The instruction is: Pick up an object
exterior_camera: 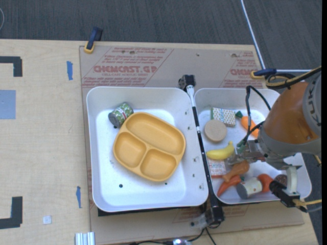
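The gripper [239, 160] is low in the right bin [305, 184], right over a banana [221, 152] and an orange toy [232, 175]. Its grip cannot be told. To do well, it should drop straight onto one toy, then squeeze slowly.

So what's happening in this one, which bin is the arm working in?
The arm has reached into the right bin, its pincer low among the toy food: a banana, carrots and a round wooden disc. I can't tell whether it has grasped anything. In the left bin lie a yellow divided plate and a small can.
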Robot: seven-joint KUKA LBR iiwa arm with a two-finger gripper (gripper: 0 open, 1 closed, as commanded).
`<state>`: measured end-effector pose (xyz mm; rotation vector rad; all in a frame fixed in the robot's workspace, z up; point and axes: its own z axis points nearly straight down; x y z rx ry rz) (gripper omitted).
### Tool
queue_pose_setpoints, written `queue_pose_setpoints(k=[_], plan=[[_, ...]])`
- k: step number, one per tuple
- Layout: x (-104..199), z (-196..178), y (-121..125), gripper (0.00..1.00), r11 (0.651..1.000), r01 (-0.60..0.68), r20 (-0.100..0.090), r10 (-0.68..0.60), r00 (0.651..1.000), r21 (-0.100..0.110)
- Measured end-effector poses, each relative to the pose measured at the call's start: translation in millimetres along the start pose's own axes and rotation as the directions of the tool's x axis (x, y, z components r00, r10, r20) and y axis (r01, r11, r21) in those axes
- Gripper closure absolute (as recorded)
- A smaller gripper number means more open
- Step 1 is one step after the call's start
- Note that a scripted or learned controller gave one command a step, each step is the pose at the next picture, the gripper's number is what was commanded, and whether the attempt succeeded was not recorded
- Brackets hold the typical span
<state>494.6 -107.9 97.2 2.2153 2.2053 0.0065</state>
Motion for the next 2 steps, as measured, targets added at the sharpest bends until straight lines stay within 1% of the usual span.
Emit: queue_pose_setpoints(k=[1,2], plan=[[74.2,-88.5,-13.5,1.0,1.0,0.006,-0.009,-0.006,1.0,0.012],[27.5,-87.9,-13.9,1.0,1.0,0.004,-0.007,-0.004,1.0,0.012]])
